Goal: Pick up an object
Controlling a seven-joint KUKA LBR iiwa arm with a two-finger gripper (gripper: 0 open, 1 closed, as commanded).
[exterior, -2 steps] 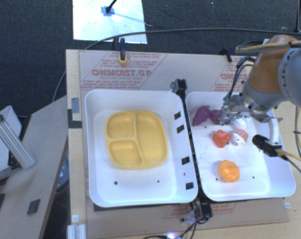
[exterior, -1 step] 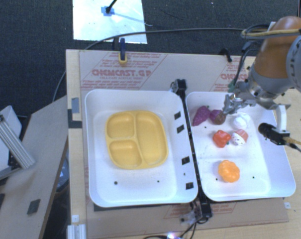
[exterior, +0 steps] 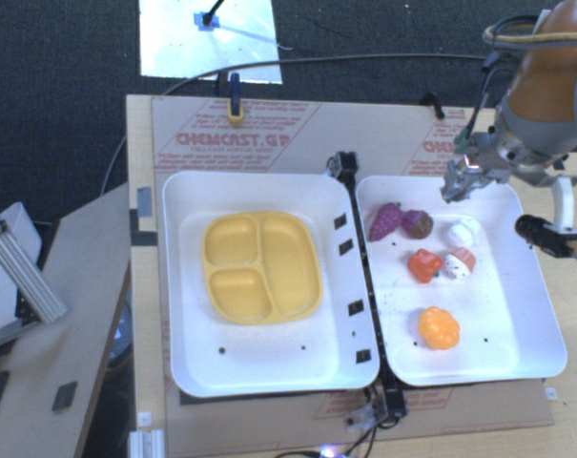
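The desk [exterior: 145, 303] is pale wood, and over it lies a clear sheet [exterior: 298, 132] with a red print. Beyond the desk the floor is dark carpet [exterior: 59, 65], with a shiny white square sheet [exterior: 207, 22] lying flat on it. A thin black cable [exterior: 364, 60] runs across the carpet, and a ribbed metal bar [exterior: 16, 265] leans in at the left edge. A blue and yellow clamp [exterior: 235, 98] grips the far edge of the desk.

Two shallow bins of smooth white plastic with rounded corners sit side by side, touching along a seam marked with small black tabs [exterior: 350, 256]. The left bin [exterior: 193, 351] holds a yellow plastic plate [exterior: 262, 265], glossy and split into three sections.

The right bin [exterior: 503, 303] holds the things to pick, all small. At the far end a purple, pointed toy [exterior: 385, 221] touches a dark brown ball [exterior: 418, 223], and a white egg shape [exterior: 461, 232] lies just to their right. Nearer the middle, a red-orange chunk [exterior: 423, 265] lies just beside a white and red piece [exterior: 458, 263]. A bumpy orange toy [exterior: 439, 328] sits alone toward the near end, well apart from the rest.

The grey arm [exterior: 555, 65] reaches in from the right. Its end effector [exterior: 460, 181] hangs over the far rim of the right bin, near the egg shape. It holds nothing that can be seen, and whether it is wide or narrow cannot be told. Nothing lies over the toys.
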